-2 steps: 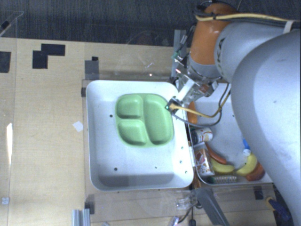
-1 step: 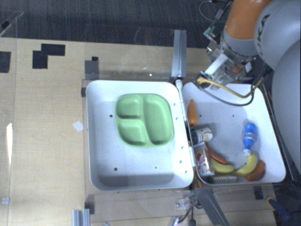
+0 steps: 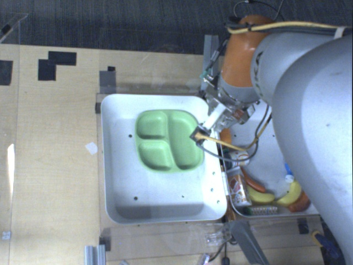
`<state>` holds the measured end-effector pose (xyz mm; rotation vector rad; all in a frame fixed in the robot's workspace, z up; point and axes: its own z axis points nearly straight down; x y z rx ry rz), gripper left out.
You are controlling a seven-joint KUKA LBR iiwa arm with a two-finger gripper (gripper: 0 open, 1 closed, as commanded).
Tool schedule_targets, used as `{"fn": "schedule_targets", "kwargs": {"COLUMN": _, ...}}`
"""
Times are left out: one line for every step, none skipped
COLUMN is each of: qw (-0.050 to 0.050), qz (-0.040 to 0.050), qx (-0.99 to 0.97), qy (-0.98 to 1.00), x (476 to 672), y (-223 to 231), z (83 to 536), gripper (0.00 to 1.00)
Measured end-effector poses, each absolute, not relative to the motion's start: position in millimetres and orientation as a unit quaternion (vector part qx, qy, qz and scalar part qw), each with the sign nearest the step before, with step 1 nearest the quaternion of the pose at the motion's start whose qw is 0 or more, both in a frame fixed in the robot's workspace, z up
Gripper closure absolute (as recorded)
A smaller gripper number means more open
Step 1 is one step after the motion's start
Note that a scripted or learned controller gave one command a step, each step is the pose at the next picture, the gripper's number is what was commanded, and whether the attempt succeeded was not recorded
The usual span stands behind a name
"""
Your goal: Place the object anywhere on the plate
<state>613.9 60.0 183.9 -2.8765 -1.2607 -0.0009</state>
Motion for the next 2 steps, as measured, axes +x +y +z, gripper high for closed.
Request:
{"fn": "schedule_targets", "kwargs": {"qw": 0.000, "qz": -0.0006, "qx": -0.916, "qy": -0.401, "x": 614.1, "y": 60, "z": 184, "gripper": 0.00}}
{"fn": "schedule_targets", "kwargs": {"qw": 0.001, "qz": -0.0018, "qx": -0.916, "qy": -0.402, "x": 615.3, "y": 60, "z": 195, "gripper": 1.00}}
